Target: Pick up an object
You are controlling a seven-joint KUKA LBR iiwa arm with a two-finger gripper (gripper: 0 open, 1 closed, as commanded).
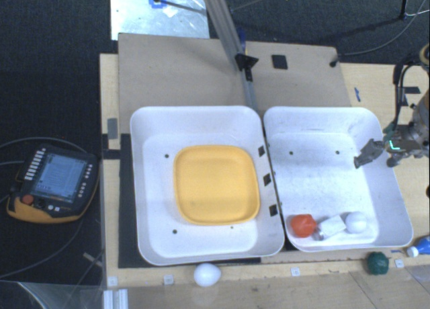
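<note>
My gripper (379, 157) hovers over the right edge of the right bin (316, 133), open, with nothing between its fingers. A red rounded object (302, 225) lies in that bin's near corner. Beside it are a small white cylinder-like piece (331, 226) and a white ball (356, 221), the two touching. These objects sit well below and to the left of the gripper. A square yellow plate (217, 184) lies in the middle of the left bin (151, 166).
On the bench in front of the bins lie a white egg-shaped object (207, 275), a dark green ball (377, 262) and a blue-and-white item (418, 249). A teach pendant (52, 183) rests on the floor at far left. A grey pole (225, 19) slants over the back.
</note>
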